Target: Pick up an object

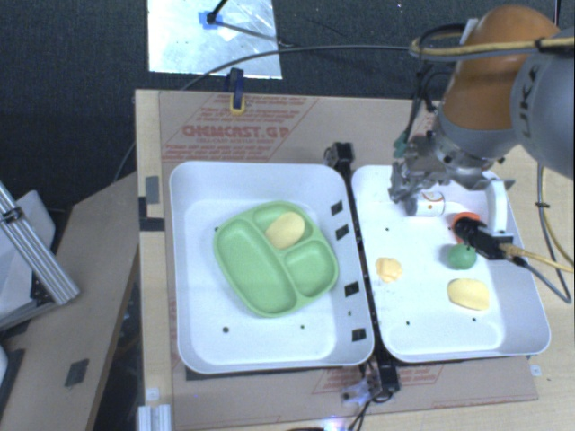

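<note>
Your end effector (406, 196) hangs over the right bin's (521, 330) far corner; I cannot tell its grip state. Nothing lifted yet. Next, descend onto the small yellow piece (388, 268) nearby.

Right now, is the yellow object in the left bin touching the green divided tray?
Touching. The camera view shows the yellow object lying inside the upper compartment of the green divided tray, resting on its surface with no gap visible.

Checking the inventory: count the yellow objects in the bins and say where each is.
3. One yellow piece in the green tray, left bin; a small one and a larger one in the right bin. The arm may hide others.
</note>
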Robot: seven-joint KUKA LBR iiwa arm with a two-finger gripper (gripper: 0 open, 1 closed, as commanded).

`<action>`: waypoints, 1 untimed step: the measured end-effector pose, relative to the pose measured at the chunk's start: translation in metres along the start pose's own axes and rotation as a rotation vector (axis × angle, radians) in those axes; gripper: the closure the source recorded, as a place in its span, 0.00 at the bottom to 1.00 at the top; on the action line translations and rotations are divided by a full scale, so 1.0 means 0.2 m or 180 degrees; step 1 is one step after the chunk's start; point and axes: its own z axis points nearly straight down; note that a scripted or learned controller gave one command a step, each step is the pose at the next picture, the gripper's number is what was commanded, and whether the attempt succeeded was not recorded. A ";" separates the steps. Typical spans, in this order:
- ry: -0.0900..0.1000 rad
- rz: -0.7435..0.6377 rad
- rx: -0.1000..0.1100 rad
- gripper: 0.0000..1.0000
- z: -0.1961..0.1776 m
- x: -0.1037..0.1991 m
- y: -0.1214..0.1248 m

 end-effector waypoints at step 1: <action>0.0003 -0.0002 0.0006 1.00 0.09 0.27 0.07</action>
